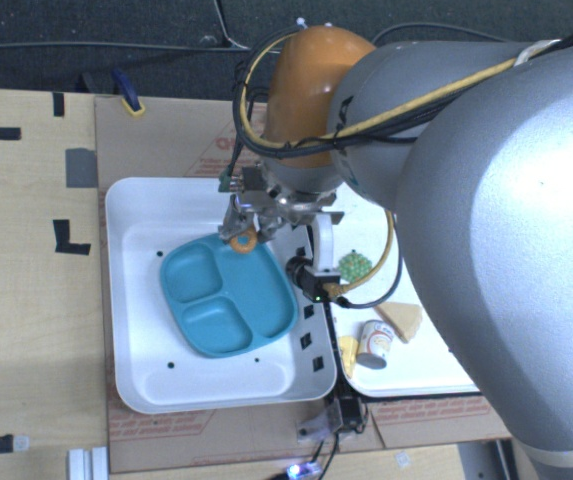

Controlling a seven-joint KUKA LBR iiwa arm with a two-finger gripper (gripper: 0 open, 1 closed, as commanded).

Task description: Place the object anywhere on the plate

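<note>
Occupying the whole right side of the view, closest to the lens, the grey arm (506, 248) is reaching in over the bench, its orange band (311, 83) sitting above the wrist with yellow and black cables looping around it. At the wrist's lower end the gripper (243, 230) is hanging over the far edge of the blue plate (228, 298), and a small orange-tan object (243, 239) is showing right at its tip, level with the plate's upper rim; whether that object is between the fingers or merely lying beneath them cannot be told, and the state of the jaws cannot be told either, since the mechanism is hiding them. Three compartments are dividing the plate, which is lying tilted in the left white bin (131, 268), and all three are showing bare blue. Inside the right bin (416, 378), partly covered by the arm, a green bumpy item (355, 264) is lying near the dividing wall, a pale wedge (399, 319) is resting further toward the near side, a small can (374, 340) is lying on its side just beside the wedge, and a yellow piece (347, 349) is touching the bin's left wall. Cardboard (166, 138) is lining the bench under both bins.
</note>
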